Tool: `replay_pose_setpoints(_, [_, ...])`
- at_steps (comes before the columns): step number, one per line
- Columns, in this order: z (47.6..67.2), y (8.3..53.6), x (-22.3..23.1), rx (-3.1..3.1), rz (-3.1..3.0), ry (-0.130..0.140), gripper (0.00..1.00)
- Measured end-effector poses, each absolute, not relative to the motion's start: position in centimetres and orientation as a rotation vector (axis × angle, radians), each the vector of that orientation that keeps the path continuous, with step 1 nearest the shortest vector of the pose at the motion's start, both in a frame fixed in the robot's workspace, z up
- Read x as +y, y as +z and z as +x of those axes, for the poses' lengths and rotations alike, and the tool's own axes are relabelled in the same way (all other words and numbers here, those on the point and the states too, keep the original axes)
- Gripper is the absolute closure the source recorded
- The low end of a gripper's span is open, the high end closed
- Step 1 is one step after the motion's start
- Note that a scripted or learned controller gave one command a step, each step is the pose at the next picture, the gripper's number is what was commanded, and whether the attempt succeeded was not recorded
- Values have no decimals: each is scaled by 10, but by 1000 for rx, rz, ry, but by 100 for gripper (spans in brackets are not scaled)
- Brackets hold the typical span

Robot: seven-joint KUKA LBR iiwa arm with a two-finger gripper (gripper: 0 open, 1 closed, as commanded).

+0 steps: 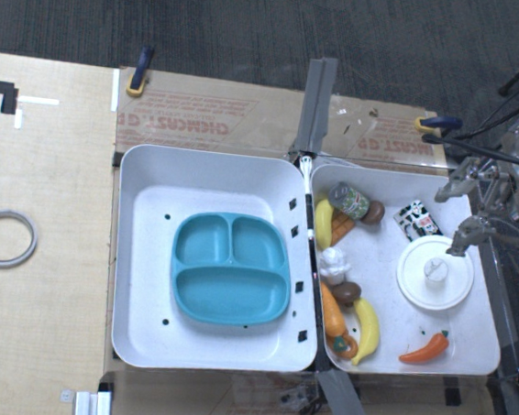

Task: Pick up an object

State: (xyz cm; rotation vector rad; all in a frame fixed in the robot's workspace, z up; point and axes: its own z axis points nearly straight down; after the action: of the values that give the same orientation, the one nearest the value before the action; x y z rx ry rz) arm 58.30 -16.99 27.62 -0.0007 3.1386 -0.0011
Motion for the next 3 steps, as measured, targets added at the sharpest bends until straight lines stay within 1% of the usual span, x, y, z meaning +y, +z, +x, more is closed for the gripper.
replay_pose_setpoints(1, [549,92,-159,3138,-61,-1,0])
replay_pose_setpoints(2, [514,92,-111,3135,-186,0,0])
replay_pose_setpoints(3, [550,93,-186,3119,-337,-1,0])
